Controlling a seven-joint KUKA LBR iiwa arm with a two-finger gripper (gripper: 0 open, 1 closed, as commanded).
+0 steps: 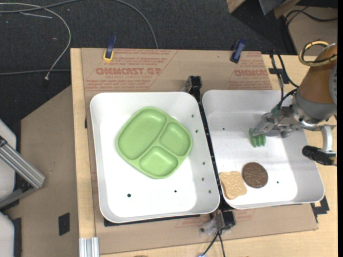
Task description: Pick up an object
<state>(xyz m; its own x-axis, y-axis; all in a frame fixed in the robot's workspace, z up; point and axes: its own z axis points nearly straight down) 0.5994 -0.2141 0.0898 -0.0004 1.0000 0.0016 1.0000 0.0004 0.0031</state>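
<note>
Gripper [259, 138] hung over the right bin [236, 106]; can't tell jaw state. Risk: closing on nothing, since the brown disc [255, 174] and cracker [233, 184] sat well apart (nearer front wall).

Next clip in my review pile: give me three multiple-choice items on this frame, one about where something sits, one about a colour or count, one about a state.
1. Where does the green divided plate lie?
A. In the left bin
B. In the right bin
C. On the floor

2. How many compartments does that plate have?
A. Two
B. Three
C. Five

3. How does the brown round cookie stand to the tan cracker?
A. Stacked on top of it
B. In the other bin
C. Beside it in the right bin

Answers: 1 A, it rests inside the left bin. 2 B, three hollows show. 3 C, they lie side by side near the front edge.
</note>
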